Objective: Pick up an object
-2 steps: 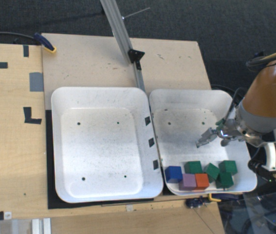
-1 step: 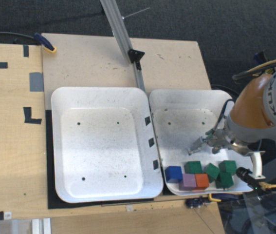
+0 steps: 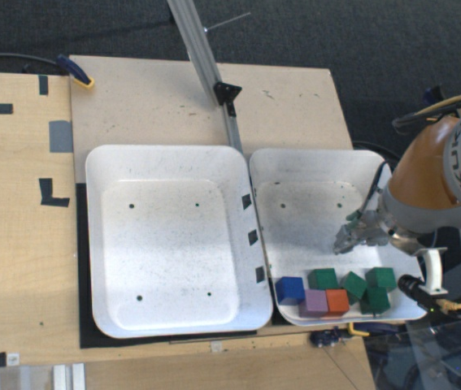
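Observation:
Several small blocks lie along the near edge of the right bin (image 3: 311, 193): a blue block (image 3: 289, 289), a purple block (image 3: 317, 301), an orange block (image 3: 337, 301), and green blocks (image 3: 323, 279) (image 3: 354, 284) (image 3: 381, 278) (image 3: 375, 300). My gripper (image 3: 349, 239) hangs over the right part of this bin, just above and behind the green blocks, apart from them. The arm's orange band (image 3: 425, 169) rises to the right.
The left bin (image 3: 165, 242) sits beside the right one, with black clips along the shared rim (image 3: 251, 236). A grey metal pole (image 3: 197, 43) slants down from the top to the bins' far junction. A blue-and-yellow clamp (image 3: 76, 69) lies at the bench's far left.

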